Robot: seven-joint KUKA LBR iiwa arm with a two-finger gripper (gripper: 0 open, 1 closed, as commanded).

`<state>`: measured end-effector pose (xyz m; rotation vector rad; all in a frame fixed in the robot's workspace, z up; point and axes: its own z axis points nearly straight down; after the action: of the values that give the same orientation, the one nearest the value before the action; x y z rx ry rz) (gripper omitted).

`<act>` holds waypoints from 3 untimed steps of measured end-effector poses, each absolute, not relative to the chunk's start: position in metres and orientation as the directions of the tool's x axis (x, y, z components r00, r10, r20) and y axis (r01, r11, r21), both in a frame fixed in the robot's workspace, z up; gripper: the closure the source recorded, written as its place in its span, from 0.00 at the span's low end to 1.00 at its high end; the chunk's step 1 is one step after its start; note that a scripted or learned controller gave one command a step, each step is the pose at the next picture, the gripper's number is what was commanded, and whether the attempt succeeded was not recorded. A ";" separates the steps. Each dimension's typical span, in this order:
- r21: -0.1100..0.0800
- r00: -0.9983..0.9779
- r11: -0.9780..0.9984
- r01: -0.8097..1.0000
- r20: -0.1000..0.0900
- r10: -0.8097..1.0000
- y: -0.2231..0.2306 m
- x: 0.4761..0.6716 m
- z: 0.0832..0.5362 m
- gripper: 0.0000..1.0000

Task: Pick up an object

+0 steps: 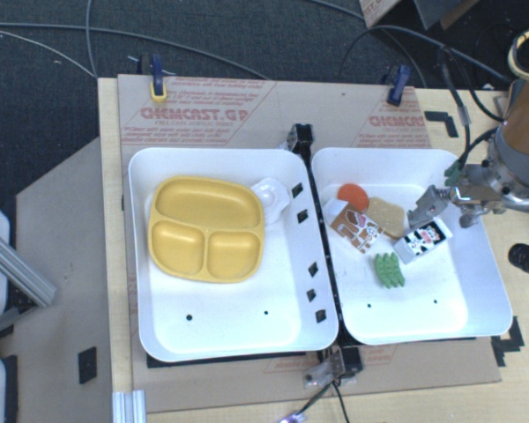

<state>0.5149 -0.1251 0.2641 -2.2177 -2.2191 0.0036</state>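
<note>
The green toy (389, 270) lies nearest the front edge of the right bin (476, 320), a small, knobbly, bright green piece resting flat on the white floor. Just behind it, a little to the right, sits a small card (422, 239) printed in white, black and red, tilted on a corner. To its left lies a brown and white packet (357, 229), touching a tan flat piece (387, 214) behind it, and beyond those an orange ball (353, 195) rests near the bin's left wall.

The gripper (432, 208) hangs over the card's upper edge, its grey fingers pointing left and down; whether they are spread or closed cannot be told, and nothing shows clamped between them.

In the left bin (159, 324) lies a yellow divided plate (208, 228), with a clear plastic cup (270, 193) touching its upper right rim.
</note>
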 end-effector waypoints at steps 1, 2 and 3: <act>-0.011 0.000 0.000 1.000 0.003 1.000 -0.122 0.522 0.202 0.00; -0.012 0.001 -0.001 1.000 0.004 1.000 -0.129 0.518 0.140 0.00; -0.011 0.000 0.000 1.000 0.004 1.000 -0.128 0.516 0.085 0.00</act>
<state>0.5162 -0.1283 0.0847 -2.2142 -2.2140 0.0071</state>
